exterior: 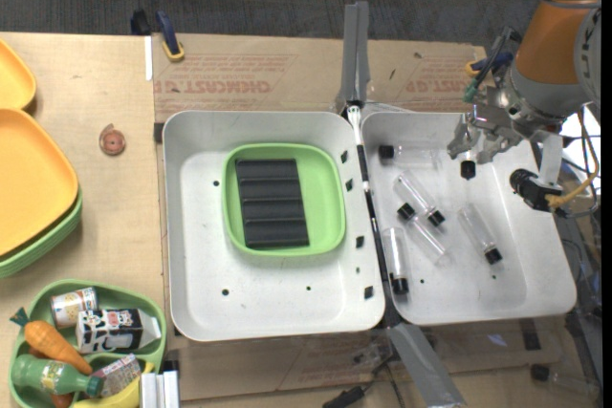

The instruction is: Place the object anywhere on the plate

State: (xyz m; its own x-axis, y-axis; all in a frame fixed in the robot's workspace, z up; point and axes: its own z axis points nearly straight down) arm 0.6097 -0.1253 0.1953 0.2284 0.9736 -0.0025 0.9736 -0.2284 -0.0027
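Clear tubes (421, 207) with black caps lie scattered in the right bin (535, 291), well apart from the green plate (330, 205) (dark block on it). The pincer (470, 153) hovers above; its state I cannot tell. Slick round tubes could slip.

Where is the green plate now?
In the camera view, the green plate lies in the left white bin, near its middle, with a dark ridged block on it.
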